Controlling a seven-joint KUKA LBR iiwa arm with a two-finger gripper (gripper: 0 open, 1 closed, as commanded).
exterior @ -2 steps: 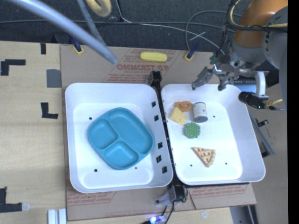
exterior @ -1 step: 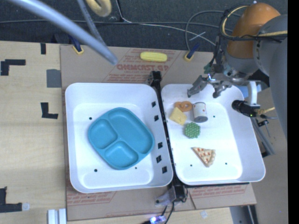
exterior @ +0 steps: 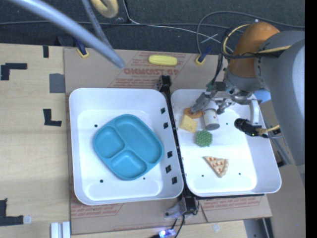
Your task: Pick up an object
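Pincer [exterior: 202,104] over right bin [exterior: 247,180], cardboard bench [exterior: 143,71]

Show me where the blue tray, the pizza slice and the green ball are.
blue tray [exterior: 128,146]: camera view, on the divider ridge between its three compartments, in the left bin.
pizza slice [exterior: 217,164]: camera view, on the middle of its topped face, in the right bin.
green ball [exterior: 203,138]: camera view, on the centre of its bumpy top.
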